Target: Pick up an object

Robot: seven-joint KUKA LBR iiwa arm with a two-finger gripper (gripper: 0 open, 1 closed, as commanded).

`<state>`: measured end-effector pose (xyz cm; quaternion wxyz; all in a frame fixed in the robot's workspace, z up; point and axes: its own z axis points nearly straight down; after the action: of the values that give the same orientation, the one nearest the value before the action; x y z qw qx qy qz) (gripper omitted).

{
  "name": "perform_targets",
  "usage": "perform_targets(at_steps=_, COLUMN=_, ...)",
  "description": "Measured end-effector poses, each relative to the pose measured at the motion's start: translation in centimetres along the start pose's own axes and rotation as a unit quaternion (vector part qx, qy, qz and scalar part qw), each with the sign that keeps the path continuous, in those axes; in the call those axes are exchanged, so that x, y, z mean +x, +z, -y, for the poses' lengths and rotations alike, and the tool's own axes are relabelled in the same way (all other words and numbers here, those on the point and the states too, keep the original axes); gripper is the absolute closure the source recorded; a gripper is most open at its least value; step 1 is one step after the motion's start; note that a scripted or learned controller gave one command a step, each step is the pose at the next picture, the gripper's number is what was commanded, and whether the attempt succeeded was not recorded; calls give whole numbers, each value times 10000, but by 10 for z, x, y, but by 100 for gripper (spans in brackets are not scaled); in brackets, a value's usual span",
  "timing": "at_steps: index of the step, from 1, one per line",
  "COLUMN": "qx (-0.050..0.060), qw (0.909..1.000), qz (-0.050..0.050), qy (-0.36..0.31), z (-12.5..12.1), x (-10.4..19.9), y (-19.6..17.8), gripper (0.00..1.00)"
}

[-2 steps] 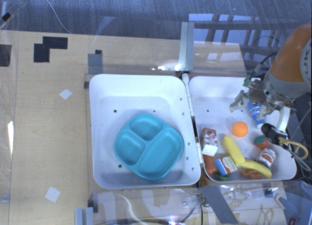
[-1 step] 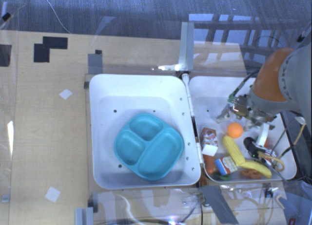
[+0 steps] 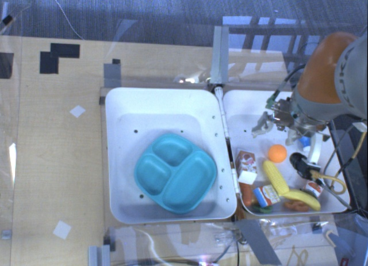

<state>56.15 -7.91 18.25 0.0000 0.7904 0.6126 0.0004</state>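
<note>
My gripper (image 3: 276,132) hangs over the back half of the right bin (image 3: 241,106), fingers spread open with nothing between them. Just below it in the view lies a small orange ball (image 3: 277,153), apart from the fingertips. Towards the front of that bin lie a yellow corn cob (image 3: 276,178), a banana (image 3: 303,200), a brown snack packet (image 3: 246,160), a small colourful box (image 3: 268,194) and a little can (image 3: 313,189).
The left bin (image 3: 123,115) holds a blue divided plate (image 3: 175,171). A metal divider (image 3: 224,126) separates the two bins. The arm's orange-banded wrist (image 3: 322,78) looms over the right bin's far right side.
</note>
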Motion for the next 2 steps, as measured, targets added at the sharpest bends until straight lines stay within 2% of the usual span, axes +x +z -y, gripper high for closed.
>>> perform_targets(at_steps=1, qx=0, qw=9997, qz=5, qy=-249, z=46, x=25, y=-90, gripper=0)
perform_targets(at_steps=2, qx=14, qw=9960, qz=2, qy=-895, z=5, x=-48, y=18, gripper=0)
